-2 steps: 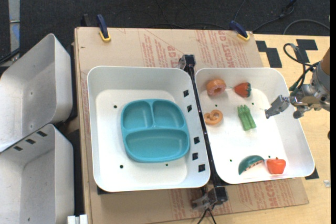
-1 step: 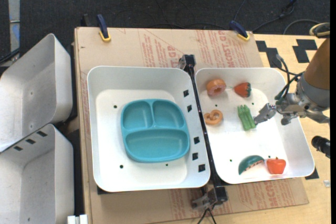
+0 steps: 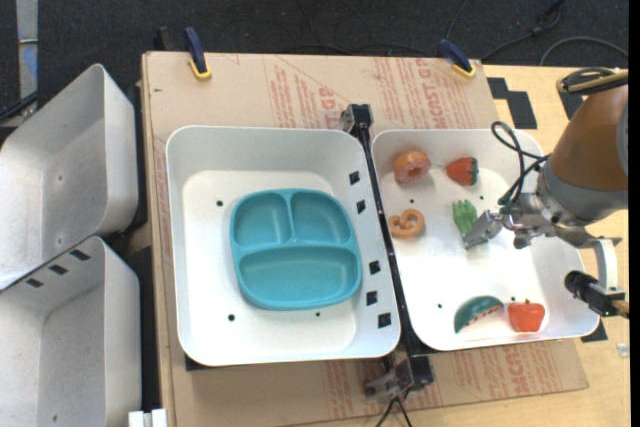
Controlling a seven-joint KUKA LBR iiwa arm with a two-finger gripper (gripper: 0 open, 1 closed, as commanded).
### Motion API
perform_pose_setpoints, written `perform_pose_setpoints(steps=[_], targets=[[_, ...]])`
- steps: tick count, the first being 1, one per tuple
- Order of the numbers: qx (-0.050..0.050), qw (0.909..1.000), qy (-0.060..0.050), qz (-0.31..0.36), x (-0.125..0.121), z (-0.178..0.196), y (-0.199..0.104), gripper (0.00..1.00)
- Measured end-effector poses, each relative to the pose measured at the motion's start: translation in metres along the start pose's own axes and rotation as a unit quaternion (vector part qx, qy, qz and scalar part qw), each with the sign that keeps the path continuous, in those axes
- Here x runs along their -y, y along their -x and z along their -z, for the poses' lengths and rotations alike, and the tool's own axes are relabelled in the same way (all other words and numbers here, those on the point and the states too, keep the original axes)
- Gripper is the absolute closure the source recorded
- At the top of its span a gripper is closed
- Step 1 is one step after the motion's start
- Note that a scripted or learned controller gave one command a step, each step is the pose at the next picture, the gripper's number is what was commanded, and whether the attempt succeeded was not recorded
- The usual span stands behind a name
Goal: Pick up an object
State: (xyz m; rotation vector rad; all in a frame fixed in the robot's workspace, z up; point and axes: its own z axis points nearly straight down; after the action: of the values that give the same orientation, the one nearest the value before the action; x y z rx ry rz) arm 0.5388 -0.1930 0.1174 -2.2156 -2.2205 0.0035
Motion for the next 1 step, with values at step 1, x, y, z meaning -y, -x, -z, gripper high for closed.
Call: perform_pose_setpoints(steps=[1], targets=[[0.001,1.0,0.001,-0.001,0.0001,-0.0268,-0.0007,0.0]])
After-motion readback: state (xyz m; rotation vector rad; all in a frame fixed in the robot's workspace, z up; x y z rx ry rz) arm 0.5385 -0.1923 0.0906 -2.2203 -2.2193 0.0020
